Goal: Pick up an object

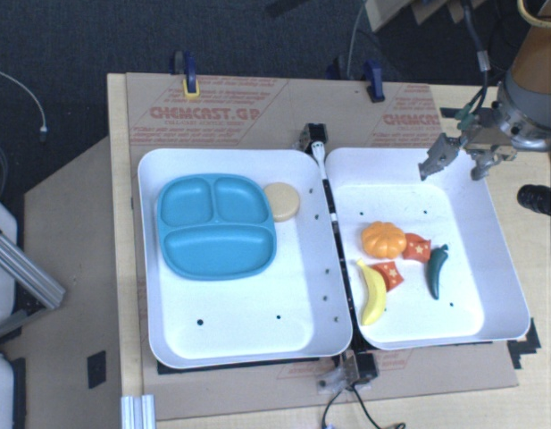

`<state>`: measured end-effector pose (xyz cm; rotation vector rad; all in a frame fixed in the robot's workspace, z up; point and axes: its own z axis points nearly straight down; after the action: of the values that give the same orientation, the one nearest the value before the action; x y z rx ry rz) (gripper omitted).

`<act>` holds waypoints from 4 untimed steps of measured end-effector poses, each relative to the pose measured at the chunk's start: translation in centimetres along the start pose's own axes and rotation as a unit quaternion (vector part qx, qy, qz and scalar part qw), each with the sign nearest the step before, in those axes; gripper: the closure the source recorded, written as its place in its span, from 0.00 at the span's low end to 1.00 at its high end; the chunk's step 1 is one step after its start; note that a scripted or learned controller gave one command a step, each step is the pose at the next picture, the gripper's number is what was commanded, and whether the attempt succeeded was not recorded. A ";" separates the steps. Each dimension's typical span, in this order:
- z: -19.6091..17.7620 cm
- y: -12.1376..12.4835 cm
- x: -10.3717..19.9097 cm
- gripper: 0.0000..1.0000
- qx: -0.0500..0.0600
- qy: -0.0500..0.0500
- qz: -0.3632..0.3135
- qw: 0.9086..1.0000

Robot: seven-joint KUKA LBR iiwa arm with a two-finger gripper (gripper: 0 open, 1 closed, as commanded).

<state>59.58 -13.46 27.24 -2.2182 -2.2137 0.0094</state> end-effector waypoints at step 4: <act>16.1 -0.1 -0.7 0.00 -0.002 0.000 -0.001 1.000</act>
<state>59.34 -14.14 11.13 -2.2179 -2.2172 0.0047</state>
